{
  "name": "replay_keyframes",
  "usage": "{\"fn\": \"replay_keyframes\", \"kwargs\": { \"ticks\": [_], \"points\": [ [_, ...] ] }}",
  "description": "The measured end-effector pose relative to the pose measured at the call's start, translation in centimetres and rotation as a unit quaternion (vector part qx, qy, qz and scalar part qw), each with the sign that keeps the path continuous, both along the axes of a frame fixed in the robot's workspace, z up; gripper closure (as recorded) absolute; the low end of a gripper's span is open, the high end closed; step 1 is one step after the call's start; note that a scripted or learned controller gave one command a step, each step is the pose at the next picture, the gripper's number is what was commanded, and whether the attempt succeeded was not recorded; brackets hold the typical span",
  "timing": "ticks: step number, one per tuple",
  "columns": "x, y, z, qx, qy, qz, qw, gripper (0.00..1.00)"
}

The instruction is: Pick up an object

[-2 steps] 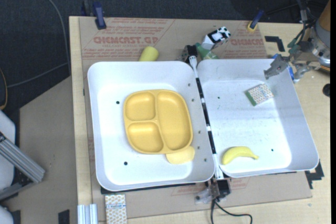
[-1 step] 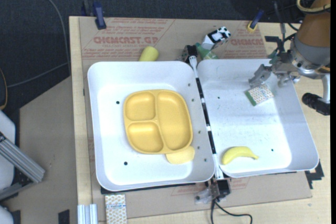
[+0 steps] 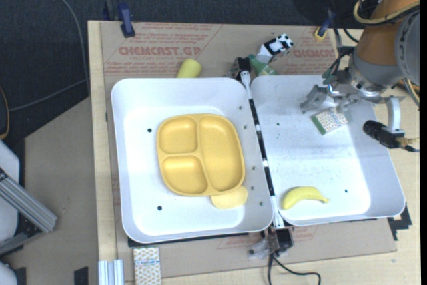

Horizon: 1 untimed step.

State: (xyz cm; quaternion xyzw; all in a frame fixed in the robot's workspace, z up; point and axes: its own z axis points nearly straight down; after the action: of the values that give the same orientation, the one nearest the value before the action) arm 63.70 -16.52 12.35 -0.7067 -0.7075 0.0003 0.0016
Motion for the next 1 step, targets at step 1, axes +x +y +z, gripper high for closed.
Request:
{"fn": "replay_keyframes", "kwargs": {
  "ticks": [1],
  "points": [
    [-0.93, -0.92, -0.45, -0.0008, 0.000, -0.001, 1.0000, 0.00]
  ]
}}
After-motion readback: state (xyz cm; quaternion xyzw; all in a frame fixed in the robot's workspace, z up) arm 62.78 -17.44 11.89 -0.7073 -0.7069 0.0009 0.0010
